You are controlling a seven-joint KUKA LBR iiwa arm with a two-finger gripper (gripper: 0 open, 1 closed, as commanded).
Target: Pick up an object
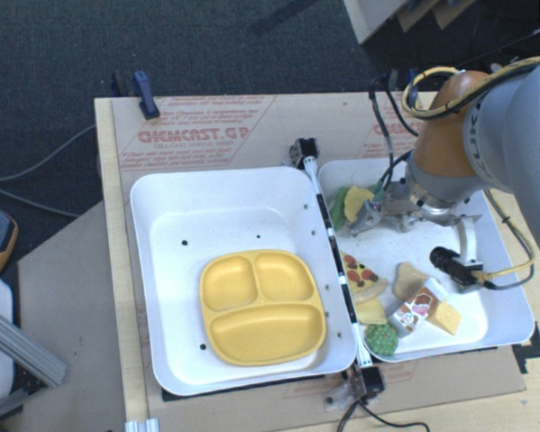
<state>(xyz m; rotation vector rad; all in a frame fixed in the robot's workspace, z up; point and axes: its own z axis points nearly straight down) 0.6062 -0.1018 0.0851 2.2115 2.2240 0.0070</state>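
Worktop [202,133]: a board covered in brown paper with red print, bearing two white bins side by side.

Black clip [364,382]: lower edge of the frame, fixed where the near ends of the bins meet.

Right bin [497,330], candidate objects, all lying loose:
- green knobbly piece [381,338], in the lower left corner;
- pale yellow piece [372,312], just above it;
- small red-and-white packet [414,311], at the lower middle;
- yellow wedge [446,319], just right of the packet;
- tan piece [409,278], touching the packet from above;
- pizza slice [358,274], against the left wall;
- green-and-yellow piece [350,202], in the upper left corner.

Left bin [162,216]: one yellow divided plate [261,306] is set at the lower middle.

Gripper [371,216]: carried on the grey arm [509,126] reaching in from the right, it is placed low in the upper left part of the right bin, just beside the green-and-yellow piece. Whether it is apart or together cannot be told. Nothing is seen held.

Second black clip [304,150]: at the far ends of the bins.

Blue clamp [144,93]: upper left, on the far edge of the worktop.
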